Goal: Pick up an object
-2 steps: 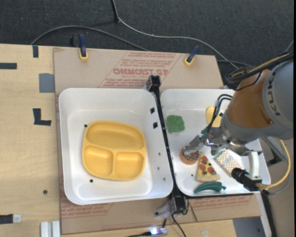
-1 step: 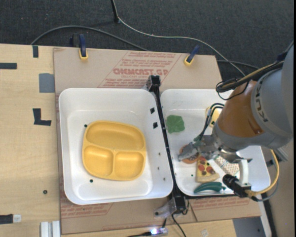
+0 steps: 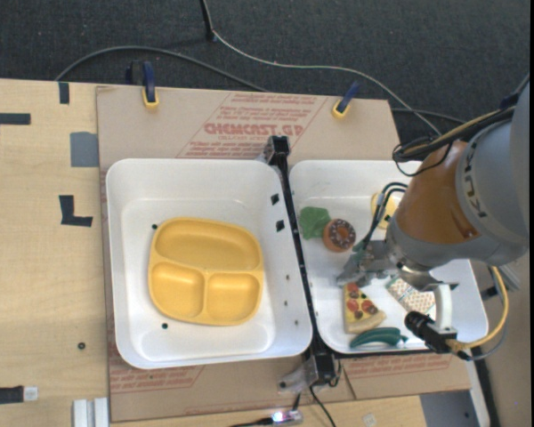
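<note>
So the arm (image 3: 463,194) comes in over the right bin (image 3: 338,174), orange band showing above the wrist. The gripper (image 3: 363,269) is down low in that bin, right above the pizza slice (image 3: 360,308), and just off the donut's (image 3: 340,234) lower right side. Honestly I can't tell how it's set, open or closed, since it's a dark tangle from this angle, and I don't see anything clearly caught in it.

Using the donut as the reference: a green leafy thing (image 3: 315,221) sits touching its left side, close to the divider between the bins. The pizza slice lies below the donut, toward the bin's near wall, toppings up. Just below the pizza, against the near rim, there's a green-handled tool (image 3: 378,337) lying flat. Lower right of the donut, half under the wrist, is a small patterned white piece (image 3: 416,298).

Way off to the donut's left, in the left bin (image 3: 125,238), a yellow divided plate (image 3: 206,269) lies flat, three compartments, well apart from everything else.
</note>
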{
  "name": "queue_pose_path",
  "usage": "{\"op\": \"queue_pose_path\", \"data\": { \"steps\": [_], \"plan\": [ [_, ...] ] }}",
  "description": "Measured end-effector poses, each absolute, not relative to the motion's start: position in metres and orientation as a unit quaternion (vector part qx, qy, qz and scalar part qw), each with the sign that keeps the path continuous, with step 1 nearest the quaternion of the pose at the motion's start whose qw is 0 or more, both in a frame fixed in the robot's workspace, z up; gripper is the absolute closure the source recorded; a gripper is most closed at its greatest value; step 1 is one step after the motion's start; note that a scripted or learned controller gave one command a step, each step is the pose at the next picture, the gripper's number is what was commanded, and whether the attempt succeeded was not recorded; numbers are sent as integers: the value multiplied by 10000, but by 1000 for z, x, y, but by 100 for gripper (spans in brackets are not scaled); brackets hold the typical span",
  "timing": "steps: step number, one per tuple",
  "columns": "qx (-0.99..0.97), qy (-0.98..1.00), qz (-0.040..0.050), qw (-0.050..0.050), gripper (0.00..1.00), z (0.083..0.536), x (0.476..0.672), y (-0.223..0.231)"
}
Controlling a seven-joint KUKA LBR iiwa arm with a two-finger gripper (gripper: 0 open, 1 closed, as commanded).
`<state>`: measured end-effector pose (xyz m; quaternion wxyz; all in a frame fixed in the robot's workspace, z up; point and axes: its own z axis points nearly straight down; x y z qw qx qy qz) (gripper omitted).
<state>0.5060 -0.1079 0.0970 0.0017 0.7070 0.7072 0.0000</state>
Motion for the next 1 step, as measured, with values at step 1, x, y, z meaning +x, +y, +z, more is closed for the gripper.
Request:
{"op": "queue_pose_path", "data": {
  "steps": [1],
  "plan": [
    [7065,7077,9,8,100,154,499,-103]
  ]
}}
